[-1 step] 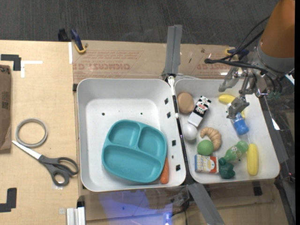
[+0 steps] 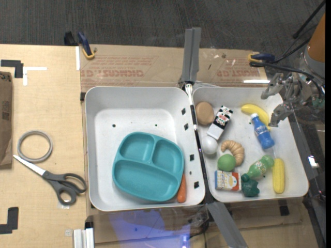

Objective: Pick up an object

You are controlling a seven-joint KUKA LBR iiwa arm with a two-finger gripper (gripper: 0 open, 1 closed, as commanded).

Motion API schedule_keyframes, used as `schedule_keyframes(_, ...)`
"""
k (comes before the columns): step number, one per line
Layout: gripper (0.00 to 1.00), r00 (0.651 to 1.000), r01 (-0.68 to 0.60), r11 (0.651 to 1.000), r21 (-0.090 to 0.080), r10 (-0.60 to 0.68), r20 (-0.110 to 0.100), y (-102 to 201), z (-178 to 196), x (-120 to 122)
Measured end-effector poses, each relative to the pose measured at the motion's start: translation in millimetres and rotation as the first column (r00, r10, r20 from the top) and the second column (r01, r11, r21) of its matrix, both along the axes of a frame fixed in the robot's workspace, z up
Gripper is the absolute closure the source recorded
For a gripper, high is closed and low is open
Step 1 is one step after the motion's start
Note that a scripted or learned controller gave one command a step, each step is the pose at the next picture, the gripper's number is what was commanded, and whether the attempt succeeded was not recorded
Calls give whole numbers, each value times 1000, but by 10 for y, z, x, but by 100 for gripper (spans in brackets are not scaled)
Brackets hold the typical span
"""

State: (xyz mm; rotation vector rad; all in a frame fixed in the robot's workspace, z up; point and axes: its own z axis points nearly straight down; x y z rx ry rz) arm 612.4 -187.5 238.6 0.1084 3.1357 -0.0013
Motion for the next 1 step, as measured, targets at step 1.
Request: schedule_keyframes(1, 0, 986, -169, 986, -1, 169, 2, -56, -1449, 223)
